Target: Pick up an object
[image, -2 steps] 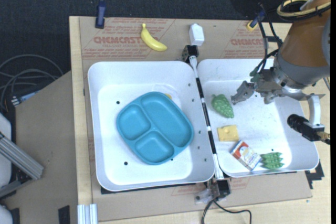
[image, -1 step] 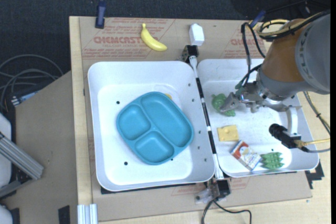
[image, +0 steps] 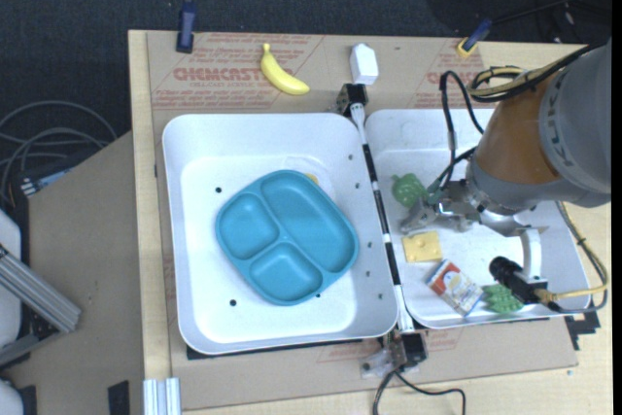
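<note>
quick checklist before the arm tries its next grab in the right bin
1. Gripper is over the right bin: ok.
2. A target lies close: green object just beside it, yellow slice just below: ok.
3. Something already held: cannot tell.
4. Cable loops clear of the objects: ok.
5. Red and white packet lies apart from the gripper: ok.
6. Blue tray sits in the left bin, out of the way: ok.

Cardboard-topped bench (image: 233, 78) with two white bins (image: 185, 209), a banana (image: 282, 75), a white block (image: 364, 63).
</note>
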You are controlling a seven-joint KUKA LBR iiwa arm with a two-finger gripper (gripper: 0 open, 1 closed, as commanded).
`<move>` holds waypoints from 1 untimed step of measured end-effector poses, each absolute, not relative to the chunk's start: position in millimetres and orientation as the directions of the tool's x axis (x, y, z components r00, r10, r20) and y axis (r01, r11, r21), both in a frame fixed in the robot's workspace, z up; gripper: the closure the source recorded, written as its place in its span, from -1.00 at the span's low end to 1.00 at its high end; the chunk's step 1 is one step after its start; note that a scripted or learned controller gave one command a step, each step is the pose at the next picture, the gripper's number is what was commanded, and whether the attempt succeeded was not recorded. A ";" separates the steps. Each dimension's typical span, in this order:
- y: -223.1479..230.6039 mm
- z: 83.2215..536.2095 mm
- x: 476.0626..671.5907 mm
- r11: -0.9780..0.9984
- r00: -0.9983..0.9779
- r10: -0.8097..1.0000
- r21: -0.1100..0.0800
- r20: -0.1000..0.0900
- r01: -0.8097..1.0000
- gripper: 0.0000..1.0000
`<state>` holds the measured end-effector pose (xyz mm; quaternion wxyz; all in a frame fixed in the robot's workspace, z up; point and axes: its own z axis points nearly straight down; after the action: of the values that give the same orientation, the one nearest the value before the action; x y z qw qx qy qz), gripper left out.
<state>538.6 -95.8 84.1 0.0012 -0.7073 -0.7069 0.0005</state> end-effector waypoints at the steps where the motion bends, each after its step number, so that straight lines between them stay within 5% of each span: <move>1: -93.7 84.3 522.3 0.000 0.000 1.000 -0.002 0.001 1.000 -1.00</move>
<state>522.3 -93.7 84.3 0.0013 -0.7072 -0.7070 0.0005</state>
